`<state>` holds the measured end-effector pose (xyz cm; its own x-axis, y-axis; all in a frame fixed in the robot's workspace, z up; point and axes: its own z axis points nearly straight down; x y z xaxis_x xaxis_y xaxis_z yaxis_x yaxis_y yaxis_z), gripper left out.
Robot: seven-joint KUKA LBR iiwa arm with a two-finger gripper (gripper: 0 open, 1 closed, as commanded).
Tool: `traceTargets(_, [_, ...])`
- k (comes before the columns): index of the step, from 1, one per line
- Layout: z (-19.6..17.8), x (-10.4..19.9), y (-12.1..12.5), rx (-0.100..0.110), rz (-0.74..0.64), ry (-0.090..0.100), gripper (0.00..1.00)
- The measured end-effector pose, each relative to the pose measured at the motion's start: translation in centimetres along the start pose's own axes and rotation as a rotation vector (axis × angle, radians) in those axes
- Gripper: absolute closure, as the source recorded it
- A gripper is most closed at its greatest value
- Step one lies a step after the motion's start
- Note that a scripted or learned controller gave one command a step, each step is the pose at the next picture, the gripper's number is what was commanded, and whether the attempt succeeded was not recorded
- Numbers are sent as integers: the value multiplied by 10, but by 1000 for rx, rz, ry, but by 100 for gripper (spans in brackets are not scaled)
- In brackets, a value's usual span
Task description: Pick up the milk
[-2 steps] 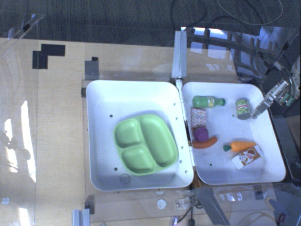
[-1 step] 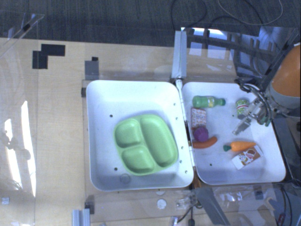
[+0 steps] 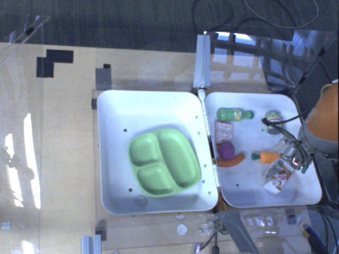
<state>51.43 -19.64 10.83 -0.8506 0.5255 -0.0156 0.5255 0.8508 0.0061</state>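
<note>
- Reaching in from the right edge of the view, the grey arm (image 3: 323,121) with its orange band is seen over the right white bin (image 3: 312,194).
- The gripper (image 3: 290,160) is held low over the right part of that bin, just above the milk (image 3: 276,180).
- The milk — a small carton lying tilted on the bin floor near the bin's front right corner — is found directly under and in front of the gripper; contact between them cannot be made out.
- Whether the tool is open, closed or gripping anything cannot be told, since the wrist and cables blur that area.
- A carrot (image 3: 267,156) is seen just left of the gripper, lying roughly crosswise.
- A sausage (image 3: 231,161) is laid near the bin's left wall, with a purple fruit (image 3: 226,150) touching its upper side.
- A pink and white packet (image 3: 223,130) is placed just above the purple fruit.
- A green bottle (image 3: 234,114) is laid on its side near the far wall, above the packet.
- A small round can (image 3: 273,116) is set near the far right of the bin, well apart from the bottle.
- The left white bin (image 3: 114,110) is occupied by a green divided tray (image 3: 163,163) — three compartments are visible, and it sits slightly turned toward the bin's front.
</note>
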Motion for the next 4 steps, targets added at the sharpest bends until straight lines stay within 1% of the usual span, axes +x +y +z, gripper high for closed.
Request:
traceTargets(1, [-13, -4, 3, -5, 0, -12, 100])
traceTargets(2, [-13, -4, 3, -5, -1, -12, 0])
traceTargets(3, [-4, 41, 32, 3, 17, 10, 0])
traceTargets(4, [-49, 15, -21, 5, 315, 6, 0])
